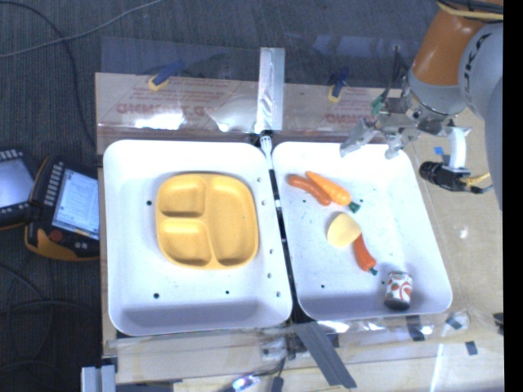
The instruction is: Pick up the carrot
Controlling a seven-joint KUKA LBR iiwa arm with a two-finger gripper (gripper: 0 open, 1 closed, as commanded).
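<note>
An orange carrot (329, 189) with a green stem end lies in the right bin (425, 219), near its far left part, beside a red-orange pepper-like piece (299, 184). A second, smaller carrot (364, 256) lies closer to the front, just past a yellow rounded piece (343, 229). My gripper (373, 146) hangs over the bin's far edge, up and to the right of the first carrot. It is open, with nothing between its fingers.
A yellow sectioned plate (206, 219) sits in the left bin (131, 284). A small red and white can (398, 289) stands in the right bin's front right corner. A divider rail (276, 211) separates the bins. A teach pendant (65, 211) lies left of the bench.
</note>
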